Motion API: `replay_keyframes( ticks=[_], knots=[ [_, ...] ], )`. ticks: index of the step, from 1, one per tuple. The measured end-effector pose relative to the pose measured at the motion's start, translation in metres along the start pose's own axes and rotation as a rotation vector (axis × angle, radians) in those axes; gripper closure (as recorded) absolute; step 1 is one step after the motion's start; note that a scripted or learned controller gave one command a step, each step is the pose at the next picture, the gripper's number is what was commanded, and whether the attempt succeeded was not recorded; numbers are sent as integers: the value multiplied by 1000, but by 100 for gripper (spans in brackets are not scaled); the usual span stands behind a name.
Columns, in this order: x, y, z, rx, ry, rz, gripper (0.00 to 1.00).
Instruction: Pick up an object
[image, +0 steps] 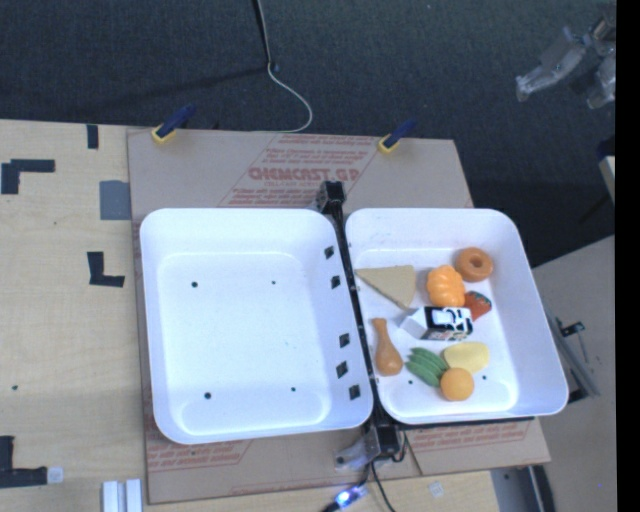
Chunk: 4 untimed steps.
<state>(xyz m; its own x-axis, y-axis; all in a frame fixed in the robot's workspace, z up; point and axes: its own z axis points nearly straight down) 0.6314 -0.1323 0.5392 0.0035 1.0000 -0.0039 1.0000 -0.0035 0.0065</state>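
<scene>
End effector (560, 62) top right, grip state unclear, toy food (445, 320) well below in right bin (535, 330)

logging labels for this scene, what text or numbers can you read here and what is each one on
"CHEMCAST GP": red print, seen upside down, on the brown cardboard sheet behind the two white bins.
A smaller red line under it: too blurred to read.
Faint red print on the same sheet's front edge below the bins: too blurred to read.
White marks on the small black and white box in the right white bin: too small to read.
</scene>
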Motion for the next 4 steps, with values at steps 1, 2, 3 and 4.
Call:
replay_keyframes(
  ticks=[1, 2, 3, 4],
  knots=[
    [79, -49, 59, 14, 6, -10, 0],
    [17, 7, 20, 1, 0, -1, 0],
    [-35, -89, 1, 4, 1, 4, 0],
    [-60, -150, 3, 6, 3, 0, 0]
  ],
)
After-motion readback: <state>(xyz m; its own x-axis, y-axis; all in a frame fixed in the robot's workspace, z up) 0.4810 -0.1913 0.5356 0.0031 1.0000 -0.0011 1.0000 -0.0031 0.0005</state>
